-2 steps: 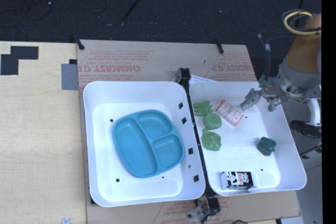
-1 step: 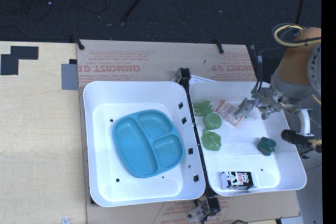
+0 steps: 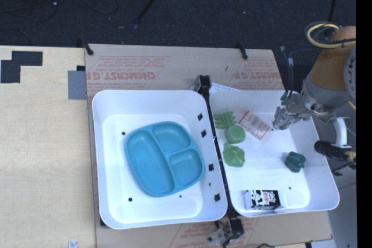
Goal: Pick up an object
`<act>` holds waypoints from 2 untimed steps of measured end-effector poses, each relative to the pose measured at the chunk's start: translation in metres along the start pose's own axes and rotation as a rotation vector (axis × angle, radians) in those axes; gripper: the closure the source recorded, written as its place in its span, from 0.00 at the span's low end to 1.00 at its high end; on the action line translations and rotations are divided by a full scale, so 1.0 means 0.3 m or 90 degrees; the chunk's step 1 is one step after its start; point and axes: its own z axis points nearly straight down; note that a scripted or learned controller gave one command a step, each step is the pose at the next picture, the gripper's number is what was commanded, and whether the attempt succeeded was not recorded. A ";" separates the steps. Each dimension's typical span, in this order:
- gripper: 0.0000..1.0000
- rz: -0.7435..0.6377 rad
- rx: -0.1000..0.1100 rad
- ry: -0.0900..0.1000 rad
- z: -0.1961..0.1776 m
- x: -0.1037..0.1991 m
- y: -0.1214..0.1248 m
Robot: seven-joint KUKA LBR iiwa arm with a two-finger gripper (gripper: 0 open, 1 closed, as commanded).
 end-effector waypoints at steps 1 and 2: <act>1.00 0.000 -0.004 -0.001 -0.143 -0.011 0.004; 1.00 0.000 -0.003 -0.001 -0.259 -0.015 0.005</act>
